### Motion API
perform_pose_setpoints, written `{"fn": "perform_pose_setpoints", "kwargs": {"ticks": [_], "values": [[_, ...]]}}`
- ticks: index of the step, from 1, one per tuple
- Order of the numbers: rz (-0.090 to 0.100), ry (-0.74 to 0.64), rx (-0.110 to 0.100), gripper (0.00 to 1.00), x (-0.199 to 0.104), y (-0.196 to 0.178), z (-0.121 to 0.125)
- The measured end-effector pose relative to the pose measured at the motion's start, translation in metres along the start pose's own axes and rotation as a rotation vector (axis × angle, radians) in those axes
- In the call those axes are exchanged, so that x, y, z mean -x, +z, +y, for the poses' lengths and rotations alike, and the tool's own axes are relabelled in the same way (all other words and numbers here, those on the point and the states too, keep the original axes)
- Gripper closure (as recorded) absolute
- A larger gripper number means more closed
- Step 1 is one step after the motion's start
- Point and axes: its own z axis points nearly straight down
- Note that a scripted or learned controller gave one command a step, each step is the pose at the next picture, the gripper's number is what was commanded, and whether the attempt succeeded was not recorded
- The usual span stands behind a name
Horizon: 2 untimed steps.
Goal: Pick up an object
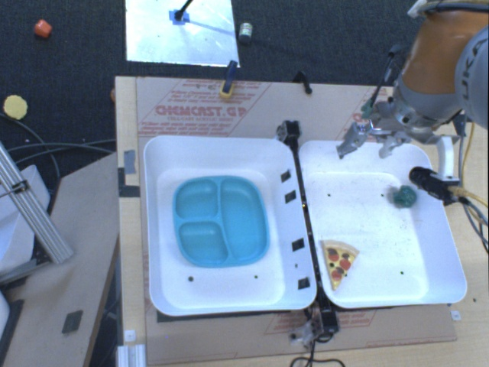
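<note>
While the gripper [369,141] hangs over the far edge of the right bin [435,281], its 2 metal fingers are spread apart and nothing is between them. 2 things lie in this bin. At about 3 o'clock of the bin there is a small ball [405,197], dark green-blue, with a rough look, near the right wall. At about 7 o'clock lies a toy pizza slice [338,262], a yellow triangle with red round spots and a brown crust, the tip pointing to the near edge. At 9 o'clock from it, the left bin [160,281] carries a light blue tray [221,220] with 3 compartments. On the cardboard [199,105] under the bins, red letters read about "CHEMCAST GP"; the smaller lines are too blurred to read.
</note>
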Motion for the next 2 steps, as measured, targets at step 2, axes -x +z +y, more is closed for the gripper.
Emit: {"fn": "perform_pose_setpoints", "kwargs": {"ticks": [2], "values": [[-0.003, 0.004, 0.003, 0.00, 0.127, 0.160, 0.019]]}}
